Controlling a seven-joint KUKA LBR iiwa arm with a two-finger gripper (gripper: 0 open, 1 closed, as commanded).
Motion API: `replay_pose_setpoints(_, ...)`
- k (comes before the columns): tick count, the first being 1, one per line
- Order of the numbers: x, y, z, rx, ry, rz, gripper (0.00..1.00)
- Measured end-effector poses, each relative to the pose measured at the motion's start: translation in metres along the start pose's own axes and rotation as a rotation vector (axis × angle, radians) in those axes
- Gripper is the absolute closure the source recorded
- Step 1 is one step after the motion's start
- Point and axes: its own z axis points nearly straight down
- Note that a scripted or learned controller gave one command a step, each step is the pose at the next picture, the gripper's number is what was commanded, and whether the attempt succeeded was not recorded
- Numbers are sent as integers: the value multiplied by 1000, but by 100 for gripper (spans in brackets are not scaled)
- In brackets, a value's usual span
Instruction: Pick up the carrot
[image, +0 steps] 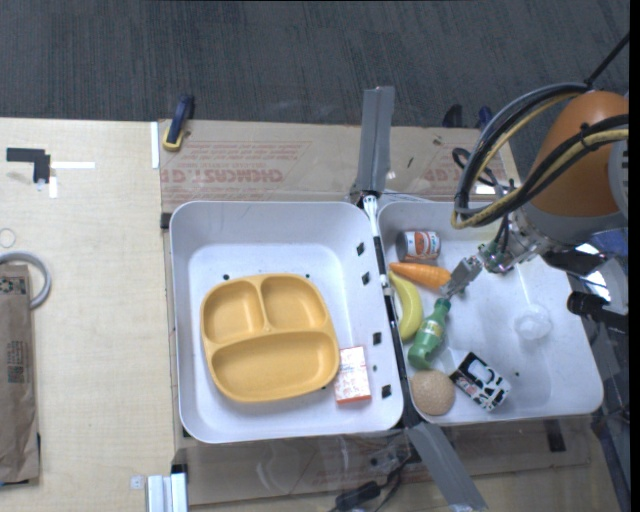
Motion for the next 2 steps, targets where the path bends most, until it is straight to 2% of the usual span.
replay_pose_setpoints(1, -25, 38, 81, -1, -1, -42, 0)
replay_pose_setpoints(2, -27, 15, 59, -2, -1, -252, 0)
